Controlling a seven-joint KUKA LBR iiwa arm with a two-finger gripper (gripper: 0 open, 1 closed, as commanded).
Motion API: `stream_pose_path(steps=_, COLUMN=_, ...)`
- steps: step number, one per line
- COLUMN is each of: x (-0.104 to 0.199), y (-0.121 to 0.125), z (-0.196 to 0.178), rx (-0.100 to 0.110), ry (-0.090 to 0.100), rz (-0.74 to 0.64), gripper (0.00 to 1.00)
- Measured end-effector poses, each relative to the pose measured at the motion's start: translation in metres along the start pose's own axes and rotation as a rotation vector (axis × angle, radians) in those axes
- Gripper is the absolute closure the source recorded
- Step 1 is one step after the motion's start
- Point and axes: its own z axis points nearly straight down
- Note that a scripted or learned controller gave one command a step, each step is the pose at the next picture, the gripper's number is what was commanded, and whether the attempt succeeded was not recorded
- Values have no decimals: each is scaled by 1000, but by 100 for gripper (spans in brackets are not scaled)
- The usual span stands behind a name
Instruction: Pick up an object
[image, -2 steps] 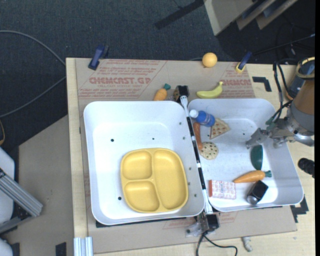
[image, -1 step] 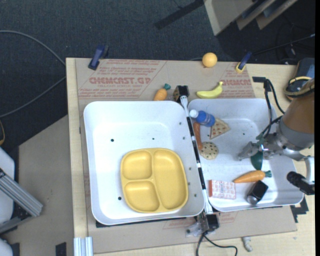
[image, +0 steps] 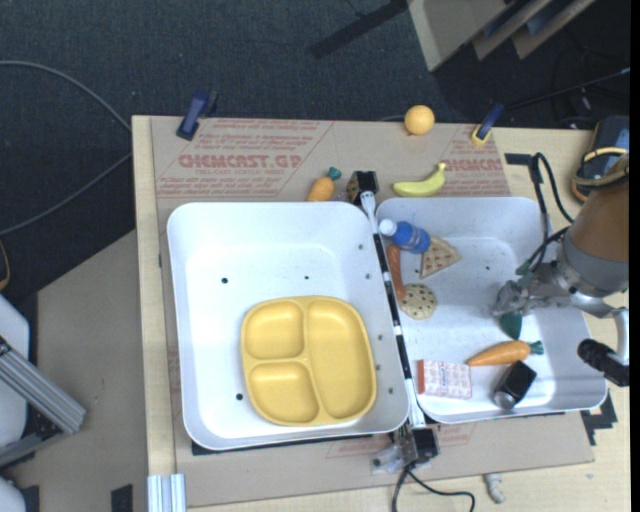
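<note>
My gripper (image: 513, 300) is low over the right bin (image: 480, 225), near its right side. Just under it lies a small teal object (image: 513, 323), partly covered by the gripper. An orange carrot (image: 498, 352) lies a little in front of it, and a black block (image: 514, 385) sits at the bin's front right. A red-and-white packet (image: 442, 378) lies at the front left. A cookie (image: 417, 300), a pizza slice (image: 438, 257), a blue-capped bottle (image: 407, 236) and a reddish sausage (image: 395, 272) are along the bin's left side.
The left bin (image: 210, 250) holds a yellow divided plate (image: 307, 358). Behind the bins on the bench lie a banana (image: 420, 183), an orange ball (image: 420, 120), a small orange toy (image: 322, 188) and a black piece (image: 363, 184). Blue clamps (image: 196, 115) hold the back edge.
</note>
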Motion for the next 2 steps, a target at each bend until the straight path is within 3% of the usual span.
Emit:
stream_pose_path(steps=1, x=73, y=31, z=-63, rx=0, ry=1, rz=-3, gripper=100)
stream_pose_path(steps=2, x=148, y=14, z=-109, rx=0, ry=2, rz=-3, gripper=100)
